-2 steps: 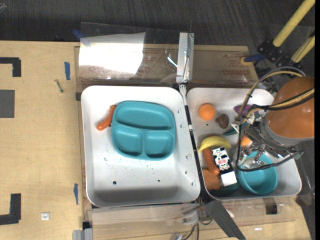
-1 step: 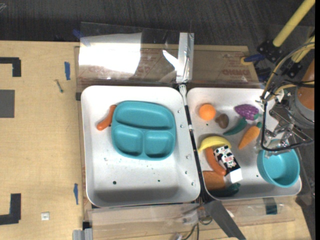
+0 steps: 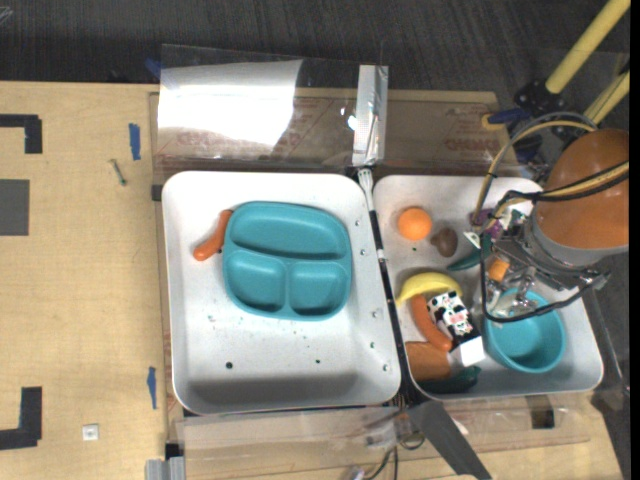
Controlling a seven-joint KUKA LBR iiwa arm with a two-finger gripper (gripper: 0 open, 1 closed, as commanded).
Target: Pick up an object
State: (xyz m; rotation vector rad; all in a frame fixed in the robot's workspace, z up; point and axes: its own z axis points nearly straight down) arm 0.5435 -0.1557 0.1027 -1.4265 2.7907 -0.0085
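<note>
Nearest, a brown object [image 3: 430,360] lies beside the teal bowl [image 3: 528,340]; the jaws' [image 3: 503,298] state cannot be told.

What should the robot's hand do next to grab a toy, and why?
Probably drop a little and close. The gripper hangs low in the right bin, at the teal bowl's rim, nothing visibly between its fingers. The banana and orange ball lie farther off.
</note>
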